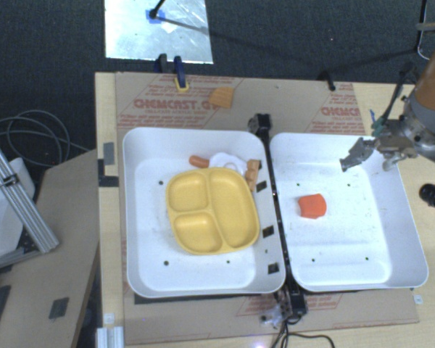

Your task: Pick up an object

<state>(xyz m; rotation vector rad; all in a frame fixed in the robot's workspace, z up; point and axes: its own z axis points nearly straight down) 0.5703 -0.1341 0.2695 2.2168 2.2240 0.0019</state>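
Observation:
An orange chunk point(312, 206) lies on the floor of the right bin point(362, 267), near its left-centre. My gripper point(367, 161) hangs over the upper right part of that bin, above and to the right of the chunk and well apart from it. Its two fingers are spread open with nothing between them. In the left bin point(141, 194) a yellow divided plate point(210, 210) rests. Behind it lie a small orange sausage shape point(199, 162), a white piece point(225, 162) and a brown stick point(252, 171).
A tan block point(221, 97) sits on the cardboard behind the left bin, next to a blue and yellow clamp point(178, 71). Black clips point(261, 124) run along the seam between the bins. A shiny sheet point(158, 19) lies at the far back.

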